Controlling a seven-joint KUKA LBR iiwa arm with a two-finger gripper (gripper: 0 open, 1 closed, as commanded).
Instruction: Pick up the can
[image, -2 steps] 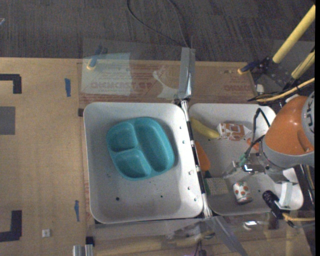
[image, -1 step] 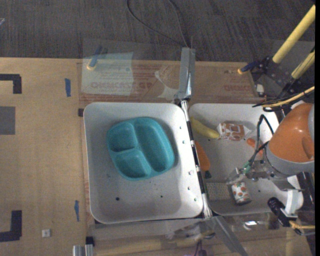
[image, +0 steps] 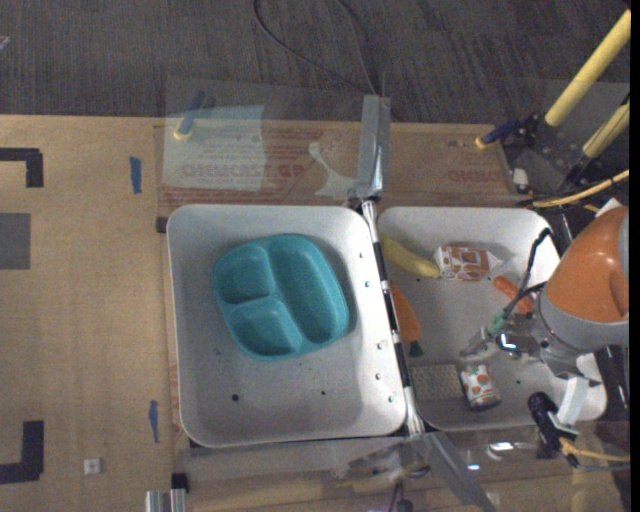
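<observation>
can: small red-and-white labelled tin can (image: 480, 385) lying at right bin's front, reachable
my gripper (image: 497, 338): just above it; grip state unclear

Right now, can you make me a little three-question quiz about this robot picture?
1. True or false: the teal plate lies in the left bin.
2. Which lies closest to the can? A) banana B) claw C) carton
3. Fill in: the carrot lies along the right bin's ____ wall.

Key: 1 true. 2 B. 3 left.
</observation>
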